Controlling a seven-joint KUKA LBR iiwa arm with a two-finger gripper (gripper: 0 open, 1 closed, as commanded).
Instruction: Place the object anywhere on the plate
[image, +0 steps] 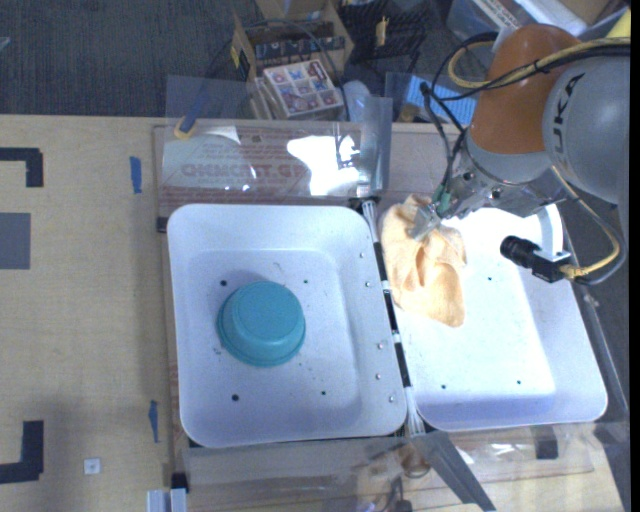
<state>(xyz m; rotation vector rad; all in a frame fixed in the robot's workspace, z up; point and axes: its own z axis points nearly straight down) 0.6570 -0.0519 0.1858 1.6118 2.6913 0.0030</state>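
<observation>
A teal round plate (262, 322) sits in the middle of the left white bin (200, 240). A pale orange cloth (432, 275) hangs in the upper left part of the right bin (560, 390), close to the wall between the two bins. Its top is bunched up and pinched between the fingers of my gripper (436, 216), which is shut on it. The rest of the cloth trails down and to the right, toward the bin floor. My gripper is well to the right of the plate and a little farther back.
The grey arm with its orange band (520, 90) comes in over the right bin's back right corner. A black cable fitting (530, 255) juts out below the wrist. A clear plastic sheet (260, 165) and boxes (295, 80) lie behind the bins.
</observation>
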